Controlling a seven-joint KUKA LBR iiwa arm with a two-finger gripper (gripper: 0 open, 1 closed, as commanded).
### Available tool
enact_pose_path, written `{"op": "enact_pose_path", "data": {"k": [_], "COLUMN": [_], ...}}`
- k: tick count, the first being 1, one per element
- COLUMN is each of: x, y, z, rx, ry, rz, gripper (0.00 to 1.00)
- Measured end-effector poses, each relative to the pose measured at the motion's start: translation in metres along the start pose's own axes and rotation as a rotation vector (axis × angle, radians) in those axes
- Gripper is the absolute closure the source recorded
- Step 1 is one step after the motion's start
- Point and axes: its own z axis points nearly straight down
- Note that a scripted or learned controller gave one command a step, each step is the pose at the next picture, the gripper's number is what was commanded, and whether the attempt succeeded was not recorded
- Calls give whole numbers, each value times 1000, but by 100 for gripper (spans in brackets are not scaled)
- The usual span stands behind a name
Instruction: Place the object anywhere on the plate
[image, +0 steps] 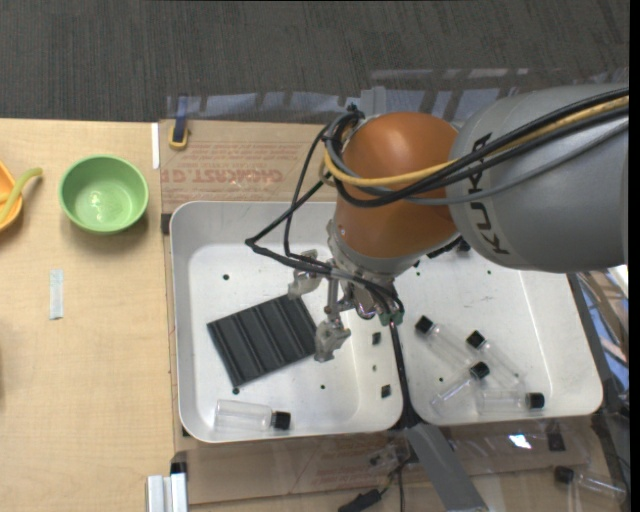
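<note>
Nearest the camera, along the front of the left bin (190, 330), a clear vial (250, 416) with a black cap lies on its side. Across the divider, the right bin (585, 385) holds several more capped vials (470, 380), scattered and well apart.

Farther in, a dark ribbed plate (262, 338) lies flat and skewed in the left bin. The gripper (330, 335) hangs just beside the plate's right edge, pointing down; whether it touches the plate cannot be told. Nothing can be seen between its fingers, and whether they are spread or pressed together cannot be told from this angle.

As a judgement, the main risk is an empty grasp: the vials are smooth and round, so one could roll or slip out. A low gripper could also nudge the plate.

Beyond, the arm's orange band (395, 180) and grey body cover the bins' back. On the table's far left sits a green bowl (104, 194).
</note>
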Motion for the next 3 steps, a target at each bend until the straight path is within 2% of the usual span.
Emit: {"op": "enact_pose_path", "data": {"k": [1, 2, 3], "x": [6, -112, -64], "y": [82, 61, 11], "z": [100, -18, 27], "rx": [0, 0, 1], "ry": [-14, -5, -1], "rz": [-26, -84, -162], "gripper": [0, 0, 0]}}
